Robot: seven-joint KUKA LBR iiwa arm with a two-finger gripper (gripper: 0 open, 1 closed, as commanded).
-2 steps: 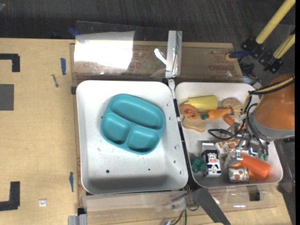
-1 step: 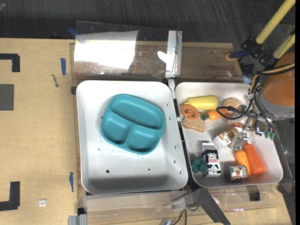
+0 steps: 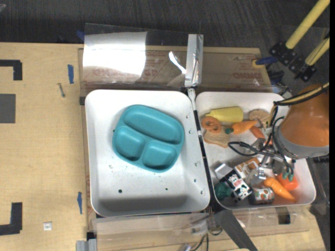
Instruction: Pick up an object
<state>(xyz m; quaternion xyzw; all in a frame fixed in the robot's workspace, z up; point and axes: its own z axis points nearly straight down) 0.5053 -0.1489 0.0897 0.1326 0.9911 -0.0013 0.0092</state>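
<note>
The right bin (image 3: 235, 95) holds a heap of small toys. At its far side lie a yellow piece (image 3: 226, 114), an orange ring (image 3: 211, 123), a small carrot (image 3: 242, 127) and a wooden board (image 3: 217, 136). Near the front lie a black-and-white block (image 3: 238, 184), a green piece (image 3: 222, 191) and an orange carrot (image 3: 279, 187). My gripper (image 3: 260, 172) is low in this bin's front right part, among the toys and just left of the orange carrot. The arm's orange band (image 3: 309, 124) hides part of the bin behind it.
The left bin (image 3: 99, 156) holds a teal divided plate (image 3: 148, 136) near its middle. A raised divider (image 3: 199, 140) separates the two bins. Black cables (image 3: 246, 148) trail from the wrist over the toys. Yellow-and-black stands (image 3: 301, 30) are at the back right.
</note>
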